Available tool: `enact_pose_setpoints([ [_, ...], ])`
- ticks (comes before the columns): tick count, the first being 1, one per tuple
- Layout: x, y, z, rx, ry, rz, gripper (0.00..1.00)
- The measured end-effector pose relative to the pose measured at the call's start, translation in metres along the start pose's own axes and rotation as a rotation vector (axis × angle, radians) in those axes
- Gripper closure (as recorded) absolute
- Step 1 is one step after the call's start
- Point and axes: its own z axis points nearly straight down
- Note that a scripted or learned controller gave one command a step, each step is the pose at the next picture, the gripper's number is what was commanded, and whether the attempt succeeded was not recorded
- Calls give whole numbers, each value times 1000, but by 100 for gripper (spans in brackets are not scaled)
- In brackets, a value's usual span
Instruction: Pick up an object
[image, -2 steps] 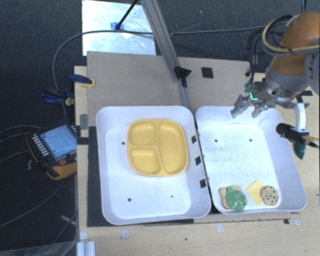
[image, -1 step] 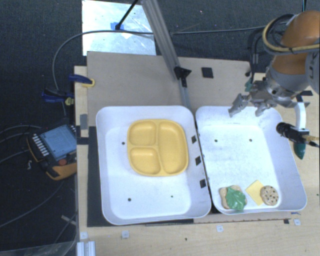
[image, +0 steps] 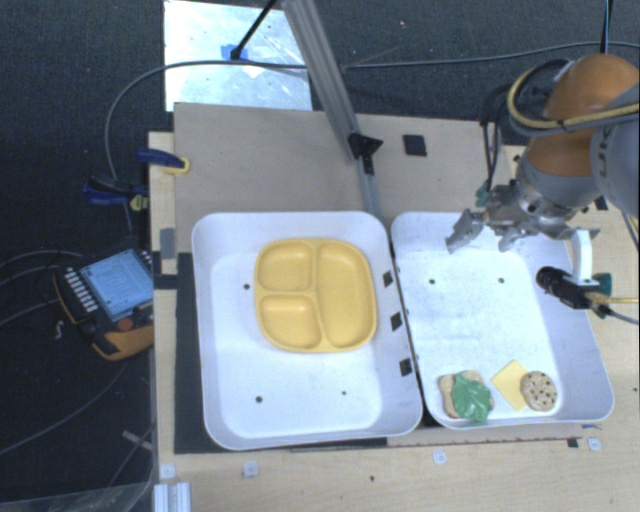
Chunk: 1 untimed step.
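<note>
cam: one fixed view | position: above the surface (image: 280, 125), set well back | facing: down at a slant | coverage: left bin (image: 300, 410) and right bin (image: 480, 310) whole, dark floor at left and top | arm (image: 580, 130) enters from the frame's right

A robotics lab or test cell, not a home. Shown by the grey industrial arm with an orange band (image: 585, 110) reaching over a flat brown board surface (image: 270, 160) fitted with two shallow white plastic bins (image: 230, 400) set side by side. Ringed by dark carpet floor (image: 70, 90) strewn with loose black cables (image: 60, 400). Marked too by a handheld control pendant with a blue screen and orange casing (image: 112, 300) lying at the left, blue and yellow spring clamps (image: 150, 175) gripping the board's edge, and a slanted grey metal pole (image: 325, 75) rising over the rig.
</note>
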Motion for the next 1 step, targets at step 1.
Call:
enact_pose_setpoints([
  [1,8,7,52,0,0,-4,0],
])
